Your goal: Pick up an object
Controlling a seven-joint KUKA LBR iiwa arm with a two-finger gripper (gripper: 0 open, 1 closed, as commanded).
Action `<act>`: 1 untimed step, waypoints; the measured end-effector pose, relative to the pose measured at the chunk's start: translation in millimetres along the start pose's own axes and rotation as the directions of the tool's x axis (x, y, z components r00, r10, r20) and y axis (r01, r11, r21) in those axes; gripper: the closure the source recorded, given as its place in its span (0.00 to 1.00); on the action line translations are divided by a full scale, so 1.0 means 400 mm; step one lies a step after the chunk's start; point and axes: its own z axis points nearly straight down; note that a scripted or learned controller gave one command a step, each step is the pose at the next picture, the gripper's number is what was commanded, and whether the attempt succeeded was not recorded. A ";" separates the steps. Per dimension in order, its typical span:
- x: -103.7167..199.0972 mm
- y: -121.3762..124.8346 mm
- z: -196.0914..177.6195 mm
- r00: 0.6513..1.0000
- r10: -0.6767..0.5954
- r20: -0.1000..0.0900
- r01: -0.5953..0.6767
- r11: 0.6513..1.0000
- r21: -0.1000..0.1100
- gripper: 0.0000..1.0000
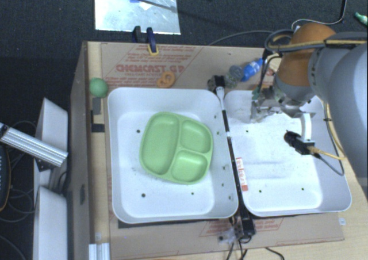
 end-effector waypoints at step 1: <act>0.000 0.000 0.000 1.000 0.000 0.000 0.000 1.000 0.000 0.00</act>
